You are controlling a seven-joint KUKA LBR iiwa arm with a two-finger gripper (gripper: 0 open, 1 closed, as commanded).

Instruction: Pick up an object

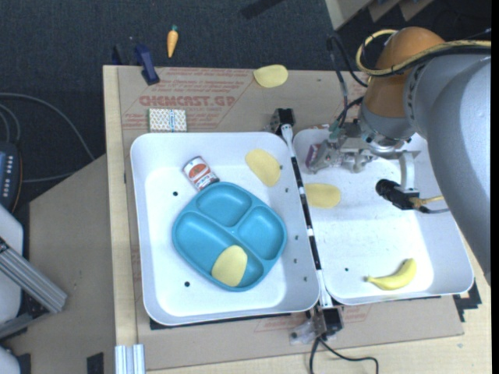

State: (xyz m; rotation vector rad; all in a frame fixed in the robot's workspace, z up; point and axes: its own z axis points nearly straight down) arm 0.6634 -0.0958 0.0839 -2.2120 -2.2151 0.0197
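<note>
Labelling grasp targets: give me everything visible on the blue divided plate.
The blue divided plate looks like glossy moulded plastic, with rounded corners and raised ridges splitting it into three compartments. It lies flat in the left white bin, turned diagonally to the bin's walls. A pale yellow oval piece rests in its near compartment; the other two hold nothing. A small can lies just beyond its far edge.

yellow banana [392,275] in right bin
</note>
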